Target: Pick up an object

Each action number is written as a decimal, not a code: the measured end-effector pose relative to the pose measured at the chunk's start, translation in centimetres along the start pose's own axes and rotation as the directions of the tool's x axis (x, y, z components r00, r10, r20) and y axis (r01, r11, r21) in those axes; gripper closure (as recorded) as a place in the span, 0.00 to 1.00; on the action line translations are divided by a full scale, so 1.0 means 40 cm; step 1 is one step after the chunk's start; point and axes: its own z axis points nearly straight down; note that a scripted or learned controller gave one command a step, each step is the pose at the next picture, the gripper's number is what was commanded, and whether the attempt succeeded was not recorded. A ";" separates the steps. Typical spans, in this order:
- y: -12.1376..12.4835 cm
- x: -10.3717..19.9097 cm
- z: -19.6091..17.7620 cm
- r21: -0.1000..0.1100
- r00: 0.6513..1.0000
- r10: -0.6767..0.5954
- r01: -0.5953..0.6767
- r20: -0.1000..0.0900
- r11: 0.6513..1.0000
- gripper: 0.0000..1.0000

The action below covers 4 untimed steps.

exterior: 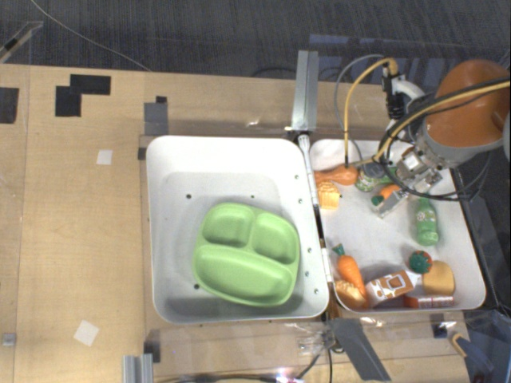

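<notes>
I see the gripper [391,200] low in the right bin [471,294] at 12 o'clock, near a green bottle [425,221]; jaws' state I cannot tell.

Two bins are sitting side by side in the lower middle of the frame. In the left bin [160,214] a divided tray [247,254] is lying. The right bin [471,286] is holding a bottle [425,222] at its right, a carrot [348,268] at lower left and a box [393,286] along its bottom edge.
</notes>
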 end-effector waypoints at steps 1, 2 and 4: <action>-0.008 0.001 -0.037 0.009 1.000 0.005 -0.005 -0.001 1.000 1.00; -0.082 -0.017 -0.384 0.007 0.998 -0.058 0.058 -0.007 0.998 1.00; -0.090 -0.034 -0.527 0.008 0.996 -0.088 0.088 0.000 0.996 1.00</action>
